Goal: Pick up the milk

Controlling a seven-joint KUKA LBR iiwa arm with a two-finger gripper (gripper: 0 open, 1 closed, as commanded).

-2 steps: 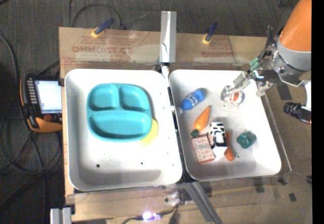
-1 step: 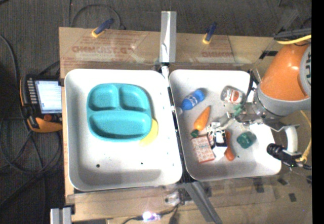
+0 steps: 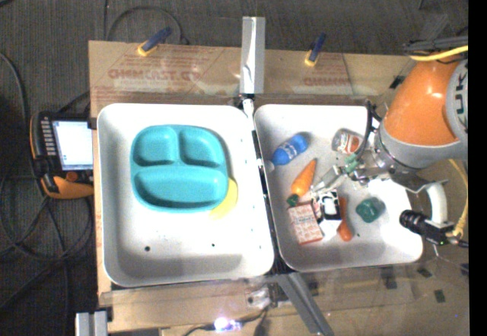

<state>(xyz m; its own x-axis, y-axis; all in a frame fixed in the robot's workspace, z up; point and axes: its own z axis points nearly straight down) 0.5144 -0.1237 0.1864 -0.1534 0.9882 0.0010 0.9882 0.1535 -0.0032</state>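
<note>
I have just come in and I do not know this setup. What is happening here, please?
A grey and orange robot arm reaches from the right into the right bin, which holds small toy foods. Its gripper is low among them, beside a carrot and a reddish-pink carton, possibly the milk. Nothing is visibly lifted. The left bin holds a teal divided tray.

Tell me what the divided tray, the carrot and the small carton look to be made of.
The tray looks like matte turquoise plastic, moulded into three compartments. The carrot looks like smooth orange plastic, probably a toy, with a green tip. The carton seems printed cardboard: flat faces, reddish pattern, though blur leaves it open.
</note>
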